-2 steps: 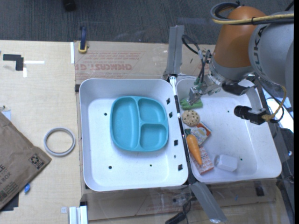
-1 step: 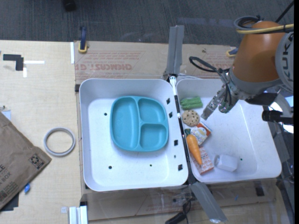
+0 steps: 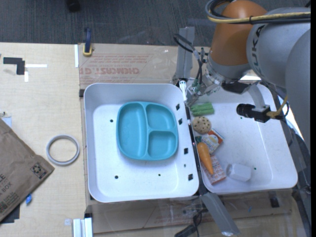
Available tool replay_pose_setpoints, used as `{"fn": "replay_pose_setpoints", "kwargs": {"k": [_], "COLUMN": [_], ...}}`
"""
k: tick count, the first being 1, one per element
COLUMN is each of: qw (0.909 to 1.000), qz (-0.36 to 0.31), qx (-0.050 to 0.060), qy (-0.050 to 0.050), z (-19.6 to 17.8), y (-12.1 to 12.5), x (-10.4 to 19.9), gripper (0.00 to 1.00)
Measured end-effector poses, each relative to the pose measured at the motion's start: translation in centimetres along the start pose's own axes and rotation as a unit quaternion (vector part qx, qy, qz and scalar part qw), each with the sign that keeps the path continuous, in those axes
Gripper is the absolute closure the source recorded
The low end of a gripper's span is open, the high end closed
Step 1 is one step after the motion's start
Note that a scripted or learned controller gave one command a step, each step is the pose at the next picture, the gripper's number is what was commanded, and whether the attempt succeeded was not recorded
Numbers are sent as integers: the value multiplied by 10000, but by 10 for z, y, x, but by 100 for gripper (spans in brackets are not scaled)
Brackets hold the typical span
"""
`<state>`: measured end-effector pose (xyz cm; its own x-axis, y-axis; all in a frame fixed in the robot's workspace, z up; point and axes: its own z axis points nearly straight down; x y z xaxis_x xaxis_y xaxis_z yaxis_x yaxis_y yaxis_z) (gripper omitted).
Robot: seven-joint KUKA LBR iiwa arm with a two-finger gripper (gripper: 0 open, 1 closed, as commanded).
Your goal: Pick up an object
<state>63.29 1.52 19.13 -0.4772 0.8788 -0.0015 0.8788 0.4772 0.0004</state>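
The gripper (image 3: 200,89) sits low at the right bin's (image 3: 261,177) far left corner; whether its jaws are apart or together cannot be told. Just beside it lies a green cylindrical piece (image 3: 202,109), then a speckled round cookie (image 3: 201,125), a tapered orange carrot (image 3: 205,158) and a crinkled packet (image 3: 213,142). A smooth teal divided plate (image 3: 147,131) rests in the left bin (image 3: 98,172).

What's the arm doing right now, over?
Gripper low at right bin's far-left corner, above green item. Nothing seen held. Cookie and carrot lie close by. Blue tray in left bin.
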Motion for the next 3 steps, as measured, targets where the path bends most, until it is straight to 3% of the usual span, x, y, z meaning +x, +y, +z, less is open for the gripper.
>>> {"fn": "replay_pose_setpoints", "kwargs": {"k": [1, 2, 3], "qw": [10000, 9652, 9966], "qz": [-85, 2615, 824], "qx": [-4, 26, 1], "qy": [-7, 3, -6], "z": [-59, 1, -99], "y": [-5, -20, -42], "x": [-54, -24, -69], "gripper": [100, 100, 100]}}
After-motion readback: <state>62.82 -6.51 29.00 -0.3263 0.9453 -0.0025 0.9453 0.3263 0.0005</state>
